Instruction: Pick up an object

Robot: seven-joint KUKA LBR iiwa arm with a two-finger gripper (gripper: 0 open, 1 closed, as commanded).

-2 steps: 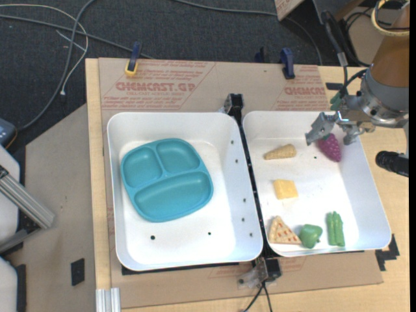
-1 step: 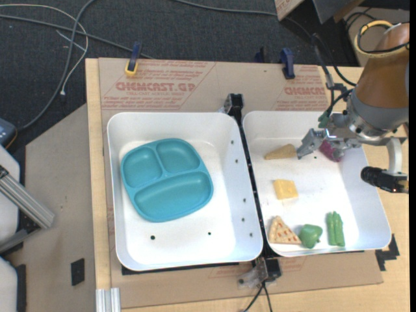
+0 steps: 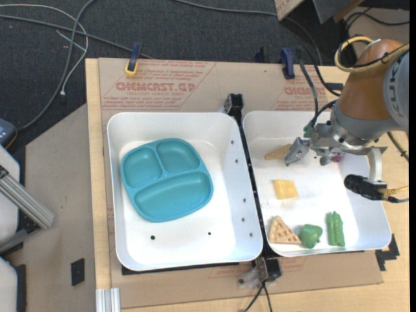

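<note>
My gripper [image 3: 310,155] hangs over the back part of the right bin [image 3: 364,125], open, with nothing between its fingers. A tan wedge-shaped piece [image 3: 277,153] lies just left of the left fingertip. Nearer the front lie a yellow square block [image 3: 285,188], a pizza-slice toy [image 3: 281,231], a green pepper toy [image 3: 311,235] and a green bean bundle [image 3: 335,229]. None of them touches the gripper.
The left bin [image 3: 123,239] holds a teal divided plate [image 3: 167,179]. A raised rim between the two bins [image 3: 248,174] runs front to back. The arm's grey and orange body [image 3: 370,96] covers the right bin's back right corner.
</note>
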